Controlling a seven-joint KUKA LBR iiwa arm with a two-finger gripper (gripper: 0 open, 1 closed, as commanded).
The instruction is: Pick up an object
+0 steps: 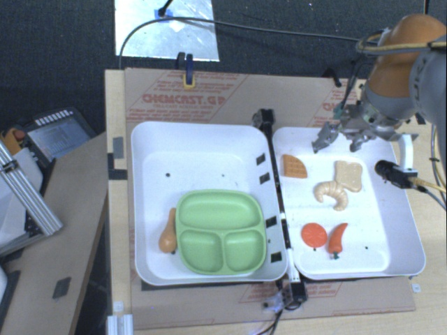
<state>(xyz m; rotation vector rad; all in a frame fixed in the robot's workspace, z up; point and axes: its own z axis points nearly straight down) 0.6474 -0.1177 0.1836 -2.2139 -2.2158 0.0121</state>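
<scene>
The bench is topped by a tan cardboard sheet (230,93) printed in red with "CHEMCAST GP", readable above the left bin and repeated, partly hidden, at other edges. Behind the cardboard the backdrop is dark fabric, with a shiny metal plate (167,18) lying on it and a black cable looping past it. A blue-and-yellow clamp (187,70) grips the cardboard's far edge. Left of the cardboard sit a wooden side table, an aluminium rail (26,190) and a small dark device (54,137); its screen text is too small to read.

Two white bins rest on the cardboard, touching along a black divider strip. The left bin (202,145) holds a green compartment tray (221,230) near its front wall, and a tan pear-shaped toy (168,232) lies just beside the tray's left edge.

The right bin (401,236) holds the candidates for picking: an orange waffle piece (294,166) near the divider, a pale bread slice (348,175), a croissant (332,193) touching the slice's lower edge, a red tomato (313,235) and a red chilli (336,238) just right of the tomato.

The gripper (342,139) hangs over the far part of the right bin, beyond the waffle and bread. Its two fingers are spread apart with nothing between them.
</scene>
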